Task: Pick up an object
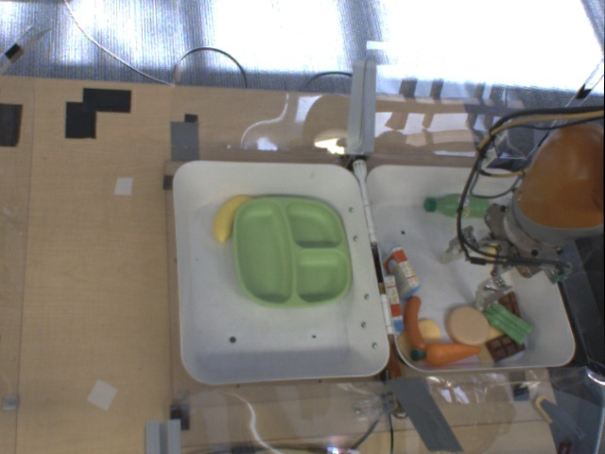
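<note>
The hand [498,274] is poised above the right bin [567,348] near the green block [509,321], its grip state cannot be told, and a descent onto an object is judged to be called for next

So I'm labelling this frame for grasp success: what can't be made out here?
- Gripper: open or shut unclear; small, blurred, under the arm's wrist in the camera view.
- Banana: partly hidden under the green divided plate.
- Green bottle: far end covered by cables.

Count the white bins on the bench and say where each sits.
2. The left bin holds a green divided tray; the right bin adjoins it, holding the small items, with the arm over it.
</note>
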